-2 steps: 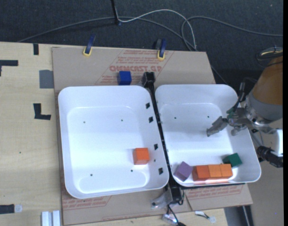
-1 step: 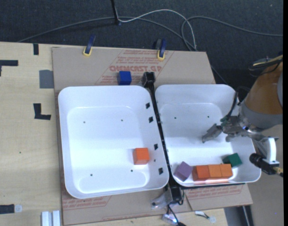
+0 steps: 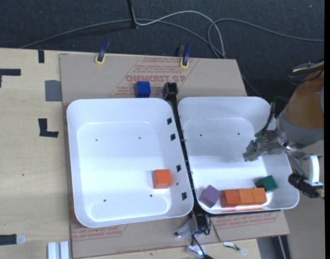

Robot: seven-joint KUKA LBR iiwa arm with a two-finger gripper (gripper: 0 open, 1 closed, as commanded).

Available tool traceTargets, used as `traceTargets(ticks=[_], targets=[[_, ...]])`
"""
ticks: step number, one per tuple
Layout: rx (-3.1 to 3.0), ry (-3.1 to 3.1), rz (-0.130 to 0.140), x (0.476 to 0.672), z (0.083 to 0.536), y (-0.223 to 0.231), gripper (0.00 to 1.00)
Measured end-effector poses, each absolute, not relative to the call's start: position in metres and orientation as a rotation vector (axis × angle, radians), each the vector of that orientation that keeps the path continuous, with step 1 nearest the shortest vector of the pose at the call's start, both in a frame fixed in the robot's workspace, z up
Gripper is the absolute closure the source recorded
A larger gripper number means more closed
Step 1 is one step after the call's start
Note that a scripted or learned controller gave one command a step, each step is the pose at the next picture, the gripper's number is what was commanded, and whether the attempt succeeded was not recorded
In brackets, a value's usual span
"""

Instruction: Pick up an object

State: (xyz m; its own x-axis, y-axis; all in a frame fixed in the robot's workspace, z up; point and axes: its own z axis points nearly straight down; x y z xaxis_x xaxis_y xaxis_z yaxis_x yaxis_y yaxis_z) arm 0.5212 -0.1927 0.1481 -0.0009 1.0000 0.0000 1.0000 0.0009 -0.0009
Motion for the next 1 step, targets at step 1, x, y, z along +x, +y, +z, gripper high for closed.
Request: traceTargets(ticks=[1], targets=[[-2.223,-2.224,-0.002,0.5181,0.1906,-0.1905,1.0]])
